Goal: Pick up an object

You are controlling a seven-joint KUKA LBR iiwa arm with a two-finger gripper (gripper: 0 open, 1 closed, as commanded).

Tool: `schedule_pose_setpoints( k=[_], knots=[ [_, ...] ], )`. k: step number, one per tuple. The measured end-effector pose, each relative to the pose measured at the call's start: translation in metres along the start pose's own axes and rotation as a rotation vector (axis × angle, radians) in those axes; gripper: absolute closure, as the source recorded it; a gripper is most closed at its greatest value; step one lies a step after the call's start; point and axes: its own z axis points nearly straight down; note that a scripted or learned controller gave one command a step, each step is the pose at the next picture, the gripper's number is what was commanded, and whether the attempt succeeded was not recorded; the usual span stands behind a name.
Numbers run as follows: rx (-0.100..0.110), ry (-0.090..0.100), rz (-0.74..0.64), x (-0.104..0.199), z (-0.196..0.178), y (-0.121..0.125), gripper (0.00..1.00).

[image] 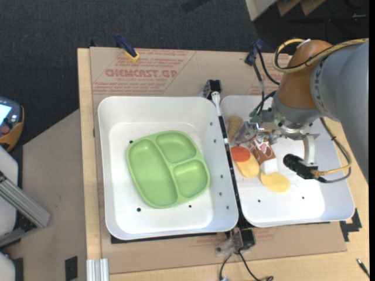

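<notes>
left bin point(111, 157): plate point(168, 167) central | right bin point(334, 206): food cluster point(258, 160), seemingly crowded

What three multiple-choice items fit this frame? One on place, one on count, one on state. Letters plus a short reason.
1. Where does the green tray lie?
A. in the left bin
B. in the right bin
C. on the cardboard outside the bins

2. How many compartments does the green tray have?
A. two
B. three
C. five

3. How does the green tray lie?
A. flipped upside down
B. propped on edge against the bin wall
C. flat, open side up

Key: 1 A, it sits inside the left bin, away from the gripper over the right bin. 2 B, one long section and two smaller ones show. 3 C, the compartment hollows face the camera.
</notes>
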Motion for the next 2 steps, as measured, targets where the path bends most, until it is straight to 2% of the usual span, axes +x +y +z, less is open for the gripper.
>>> schedule_pose_setpoints(
  k=[1,2],
  knots=[
    [-0.008,-0.003,0.001,-0.002,-0.011,0.003,1.0],
    [-0.015,-0.001,-0.003,0.04,-0.106,-0.017,1.0]
  ],
)
